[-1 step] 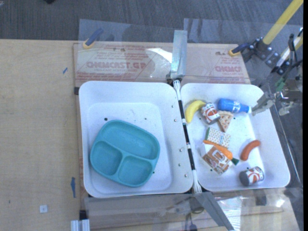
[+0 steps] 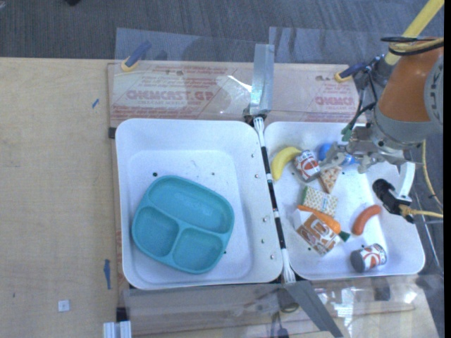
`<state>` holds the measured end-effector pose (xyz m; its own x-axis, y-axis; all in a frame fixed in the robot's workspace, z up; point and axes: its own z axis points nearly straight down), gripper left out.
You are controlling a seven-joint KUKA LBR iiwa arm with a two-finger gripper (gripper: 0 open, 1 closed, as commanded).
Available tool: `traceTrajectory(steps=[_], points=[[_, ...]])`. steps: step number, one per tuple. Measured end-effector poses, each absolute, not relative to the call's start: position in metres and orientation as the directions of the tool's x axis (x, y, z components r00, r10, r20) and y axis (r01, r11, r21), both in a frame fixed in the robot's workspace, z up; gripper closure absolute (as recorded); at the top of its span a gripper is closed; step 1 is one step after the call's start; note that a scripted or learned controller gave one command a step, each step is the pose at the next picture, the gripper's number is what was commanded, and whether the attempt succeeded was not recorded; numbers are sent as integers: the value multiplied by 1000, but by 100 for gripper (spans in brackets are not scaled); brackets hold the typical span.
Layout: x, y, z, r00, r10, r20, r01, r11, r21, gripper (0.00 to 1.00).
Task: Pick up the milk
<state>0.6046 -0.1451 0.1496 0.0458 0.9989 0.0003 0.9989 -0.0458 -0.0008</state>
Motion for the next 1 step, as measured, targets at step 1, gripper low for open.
traceTrajectory(steps=[1], points=[[618, -108, 88, -11, 1000, -1, 1000, 11, 7, 0]])
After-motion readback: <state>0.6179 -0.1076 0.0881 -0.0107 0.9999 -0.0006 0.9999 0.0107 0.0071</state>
